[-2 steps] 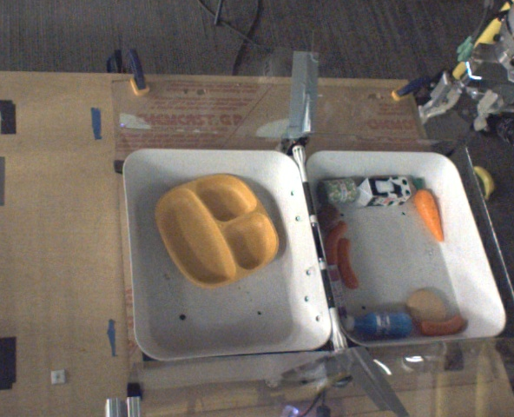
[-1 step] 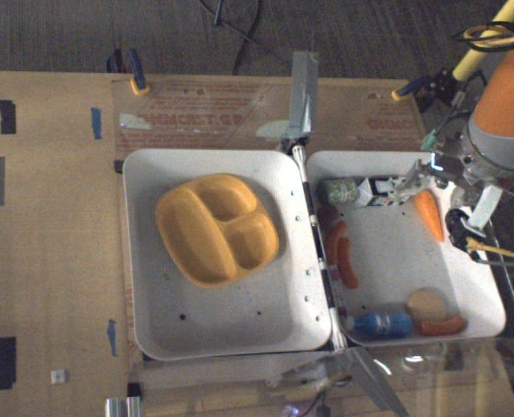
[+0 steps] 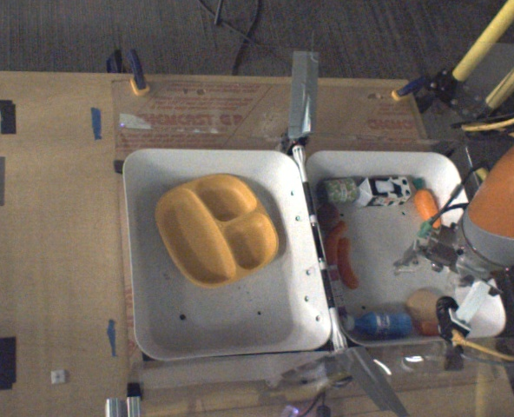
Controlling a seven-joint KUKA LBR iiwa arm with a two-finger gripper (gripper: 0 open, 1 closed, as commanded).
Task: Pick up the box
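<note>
The box (image 3: 370, 189) is a small carton, green at its left end and black-and-white at its right. It lies on its side against the far wall of the right bin (image 3: 378, 157). My gripper (image 3: 413, 259) hangs over the right part of that bin, below and to the right of the box and well apart from it. The grey wrist and orange band (image 3: 504, 202) hide the bin's right edge. Nothing is visibly held.
An orange carrot (image 3: 425, 205) lies just right of the box. Red sausage-like pieces (image 3: 344, 254) lie along the right bin's left wall. A blue bottle (image 3: 383, 324) and a tan lump (image 3: 422, 302) lie at its near side. A yellow divided plate (image 3: 218, 228) sits in the left bin (image 3: 153, 320).
</note>
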